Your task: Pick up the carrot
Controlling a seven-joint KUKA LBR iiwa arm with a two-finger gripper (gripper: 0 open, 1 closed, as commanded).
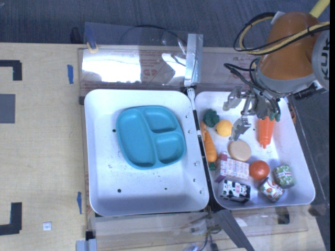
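An orange carrot (265,132) with a green top lies lengthwise in the right bin (303,163), its leafy end tucked under the right side of my gripper (250,114). The gripper hangs over the far part of that bin, below the orange wrist band. Whether it grips the carrot is hidden by its own body. A second orange, carrot-like piece (209,146) lies along the bin's left wall.
The right bin also holds a broccoli (211,117), a yellow lemon (224,128), a tan round piece (240,150), a tomato (259,169), a pink packet (233,168) and small cartons. The left bin (99,156) holds a blue divided plate (152,136).
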